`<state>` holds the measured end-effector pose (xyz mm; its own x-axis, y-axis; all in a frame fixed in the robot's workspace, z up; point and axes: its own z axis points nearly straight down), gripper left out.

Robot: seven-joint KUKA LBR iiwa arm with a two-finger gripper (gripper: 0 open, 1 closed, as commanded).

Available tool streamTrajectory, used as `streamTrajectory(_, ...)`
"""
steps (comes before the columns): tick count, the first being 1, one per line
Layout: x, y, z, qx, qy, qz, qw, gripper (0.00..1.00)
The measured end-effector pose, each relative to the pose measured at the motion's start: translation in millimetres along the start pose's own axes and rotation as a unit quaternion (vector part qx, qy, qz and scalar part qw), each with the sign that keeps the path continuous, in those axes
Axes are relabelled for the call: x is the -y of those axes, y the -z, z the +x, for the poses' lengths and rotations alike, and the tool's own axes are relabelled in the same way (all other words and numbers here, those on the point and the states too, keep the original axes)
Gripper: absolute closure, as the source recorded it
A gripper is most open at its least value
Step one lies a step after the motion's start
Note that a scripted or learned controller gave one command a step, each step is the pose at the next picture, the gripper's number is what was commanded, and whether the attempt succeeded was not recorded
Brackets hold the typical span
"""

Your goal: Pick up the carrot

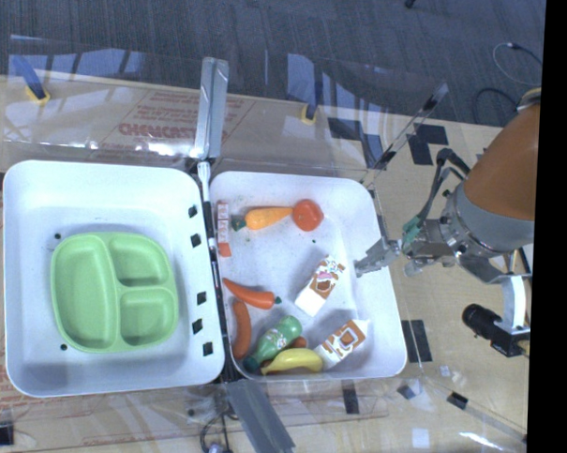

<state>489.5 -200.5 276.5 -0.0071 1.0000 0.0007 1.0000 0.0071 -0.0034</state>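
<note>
Carrot (266, 216) lying at the far side of the right bin (379, 356), beside a tomato (307, 214). Gripper (376, 262) over that bin's right rim, empty; finger state indiscernible.

Single fixed camera high above table (101, 110), looking down at slant. Moderate distance: both white bins (18, 284) fully in frame, left of claw (387, 255); arm enters from right edge.
</note>
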Motion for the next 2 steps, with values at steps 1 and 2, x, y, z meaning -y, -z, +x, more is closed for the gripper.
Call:
streamTrajectory(1,-84.6,-73.0,17.8,0.001,0.034,0.000,0.9994,0.00)
streamTrajectory(2,-111.1,-161.3,79.1,-0.001,-0.230,0.002,0.9731,0.00)
